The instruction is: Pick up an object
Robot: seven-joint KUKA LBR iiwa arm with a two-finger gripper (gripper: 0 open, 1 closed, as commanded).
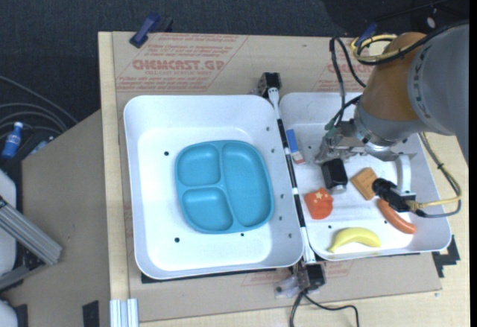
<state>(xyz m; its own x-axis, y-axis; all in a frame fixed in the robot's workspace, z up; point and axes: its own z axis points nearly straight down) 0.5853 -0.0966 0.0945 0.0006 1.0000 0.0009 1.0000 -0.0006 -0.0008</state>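
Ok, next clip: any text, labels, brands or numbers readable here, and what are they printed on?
"CHEMCAST GP": red print on the brown protective sheet covering the bench, above the left bin.
Smaller red lines above and below that logo: too small to read.
A second red print on the same sheet, right of centre behind the arm: partly hidden, unreadable.
Nothing legible on the blue divided plate or the toy food.

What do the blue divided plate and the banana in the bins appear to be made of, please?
Blue divided plate: likely moulded plastic, an even matte colour with soft rounded compartment ridges. Banana: probably a plastic toy, uniformly yellow and smooth with a slight sheen, though a real fruit cannot be ruled out.
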